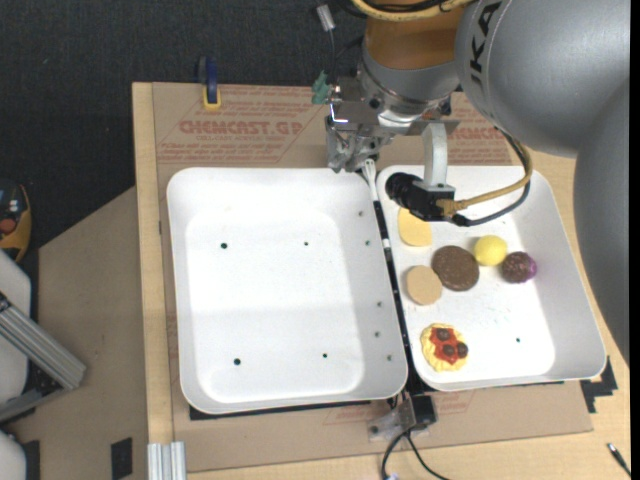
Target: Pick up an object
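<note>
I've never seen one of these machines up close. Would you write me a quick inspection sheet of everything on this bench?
Surface: brown board printed with red lettering, bearing two shallow white bins, left bin and right bin.
Job's things: all in the right bin: pale yellow wedge, yellow ball, purple ball, dark brown disc touching a tan disc, small toy pizza.
Clutter: blue and yellow clamp at the board's far edge.
Grippers: pincer at the bins' far edge, near the divide; finger state cannot be told.
Cables: black and yellow cables looping over the right bin.
Surroundings: dark floor; metal rails at left.
</note>
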You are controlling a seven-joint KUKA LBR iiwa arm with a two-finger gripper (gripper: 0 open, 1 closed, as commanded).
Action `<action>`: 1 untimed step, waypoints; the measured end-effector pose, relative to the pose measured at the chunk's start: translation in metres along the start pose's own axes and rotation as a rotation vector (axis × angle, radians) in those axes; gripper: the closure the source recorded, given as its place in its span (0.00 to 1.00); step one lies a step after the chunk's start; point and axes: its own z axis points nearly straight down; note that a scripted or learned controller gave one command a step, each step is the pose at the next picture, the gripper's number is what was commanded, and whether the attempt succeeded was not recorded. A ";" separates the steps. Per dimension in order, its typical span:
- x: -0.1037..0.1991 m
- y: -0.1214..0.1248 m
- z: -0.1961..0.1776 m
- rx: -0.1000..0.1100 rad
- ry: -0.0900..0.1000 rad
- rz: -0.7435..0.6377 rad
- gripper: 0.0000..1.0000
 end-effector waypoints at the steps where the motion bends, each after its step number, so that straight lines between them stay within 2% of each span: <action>1: 0.001 -0.001 -0.030 -0.008 0.001 -0.001 1.00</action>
